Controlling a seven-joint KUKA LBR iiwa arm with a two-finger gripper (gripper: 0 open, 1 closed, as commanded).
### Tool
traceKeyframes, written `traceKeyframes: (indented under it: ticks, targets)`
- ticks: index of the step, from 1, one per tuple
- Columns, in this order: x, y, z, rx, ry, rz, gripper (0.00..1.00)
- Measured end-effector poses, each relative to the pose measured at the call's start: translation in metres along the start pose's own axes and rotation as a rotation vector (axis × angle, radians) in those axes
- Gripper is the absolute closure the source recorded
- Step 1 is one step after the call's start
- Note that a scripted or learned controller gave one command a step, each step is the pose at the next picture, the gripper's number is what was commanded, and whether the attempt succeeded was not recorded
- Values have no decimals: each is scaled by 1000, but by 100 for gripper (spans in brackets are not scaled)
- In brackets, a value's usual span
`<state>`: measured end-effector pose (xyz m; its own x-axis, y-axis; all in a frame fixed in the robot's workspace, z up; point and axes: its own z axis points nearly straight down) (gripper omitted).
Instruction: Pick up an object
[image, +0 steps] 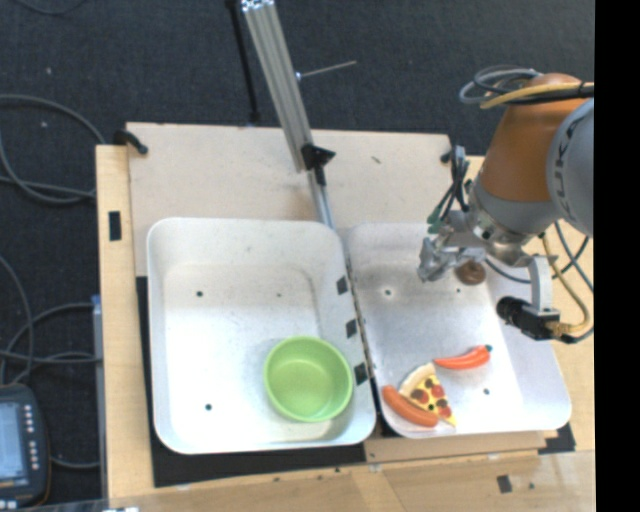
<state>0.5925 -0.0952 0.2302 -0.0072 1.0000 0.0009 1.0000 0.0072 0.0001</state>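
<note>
The claw (447, 262) hangs over the upper part of the right bin (520, 395), its state too blurred to tell, with a small brown round thing (470, 270) just beside it. Near that bin's lower edge lie an orange carrot (463, 358), a pizza slice (430, 392) and a hot dog (408, 407), close together, while a green bowl (308, 377) sits upright in the left bin (200, 300) on the counter (220, 170)
</note>
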Motion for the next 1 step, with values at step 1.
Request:
traceKeyframes:
  ticks: [1]
  targets:
    - [51, 19, -13, -3, 1, -1, 100]
